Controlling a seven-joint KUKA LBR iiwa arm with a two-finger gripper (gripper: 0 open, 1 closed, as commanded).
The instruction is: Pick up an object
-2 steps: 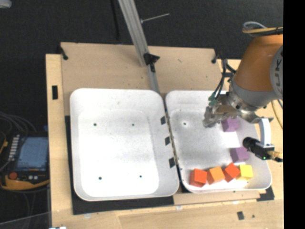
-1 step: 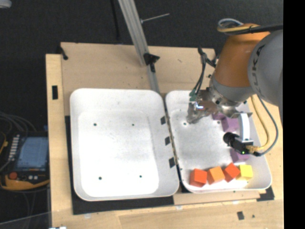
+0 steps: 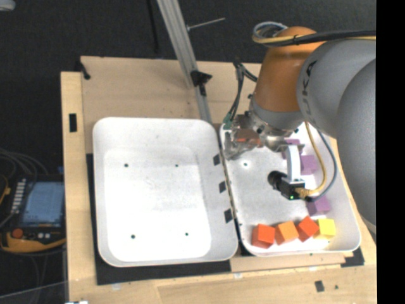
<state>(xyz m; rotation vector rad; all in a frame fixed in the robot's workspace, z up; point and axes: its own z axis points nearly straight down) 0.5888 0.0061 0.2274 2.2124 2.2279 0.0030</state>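
Note:
My gripper [image 3: 239, 138] hangs low over the far left corner of the right bin [image 3: 253, 170], close to the wall between the two bins. The grey arm and its orange band [image 3: 278, 75] cover much of that bin's far side. Along the bin's near wall lie a red-orange block [image 3: 263, 235], an orange block [image 3: 286, 232], a red block [image 3: 308, 227] and a yellow block [image 3: 326, 227] in a row. Purple blocks [image 3: 309, 164] lie near the right wall, one of them [image 3: 322, 205] lower down. Nothing is seen held in the gripper.
The left bin [image 3: 155, 189] stands beside the right one. A slanted metal pole [image 3: 180, 40] rises behind the bins. A black and white fitting [image 3: 288, 179] with cables hangs from the wrist over the right bin's middle.

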